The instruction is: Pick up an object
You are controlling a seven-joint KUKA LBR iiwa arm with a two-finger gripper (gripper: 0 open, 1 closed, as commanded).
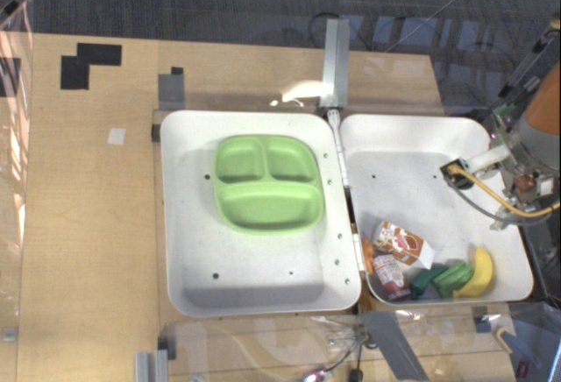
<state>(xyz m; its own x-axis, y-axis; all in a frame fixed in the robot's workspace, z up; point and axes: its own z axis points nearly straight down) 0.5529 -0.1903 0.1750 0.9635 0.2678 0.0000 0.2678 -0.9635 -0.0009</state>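
Observation:
The right bin (412,152) holds a cluster of objects in its near corner. A yellow banana (479,273) lies against the near right rim, with a green vegetable-like toy (452,275) and a darker green piece (422,282) beside it. An orange and white snack packet (399,243) sits to their left, above a red packet (387,272). My gripper (524,187) hangs over the right edge of this bin, above and behind the banana, with nothing seen in it.
The left bin (188,222) bears a green divided plate (267,182) in its middle. A metal divider (337,65) runs between the bins at the back. The bench (79,222) spreads out to the left.

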